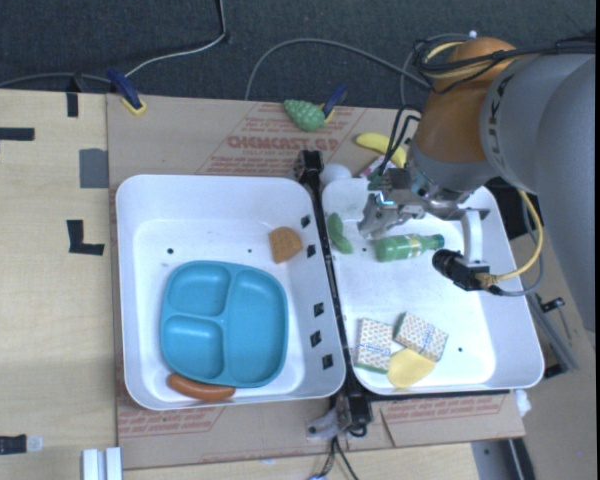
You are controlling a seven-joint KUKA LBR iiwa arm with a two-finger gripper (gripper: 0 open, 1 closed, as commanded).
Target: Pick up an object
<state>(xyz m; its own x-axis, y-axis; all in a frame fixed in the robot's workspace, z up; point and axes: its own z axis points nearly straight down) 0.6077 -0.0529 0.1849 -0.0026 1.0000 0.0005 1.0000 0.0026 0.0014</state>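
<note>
The gripper (382,211) hung low in the right bin (500,353), just above the green bottle (408,246). Whether it was clenched or released could not be told, because the big grey arm (540,118) hid much of it. The arm looked to be at the reaching step. Next it would likely need to drop a little and close on the bottle. Near the bottle lay a small green thing (340,236), too small to name.

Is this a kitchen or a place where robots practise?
Probably a robot practice lab, not a kitchen. A grey arm reaches over two white bins on a cardboard-covered bench, and the food, like the blue tray and sausage, looks like toys.
</note>
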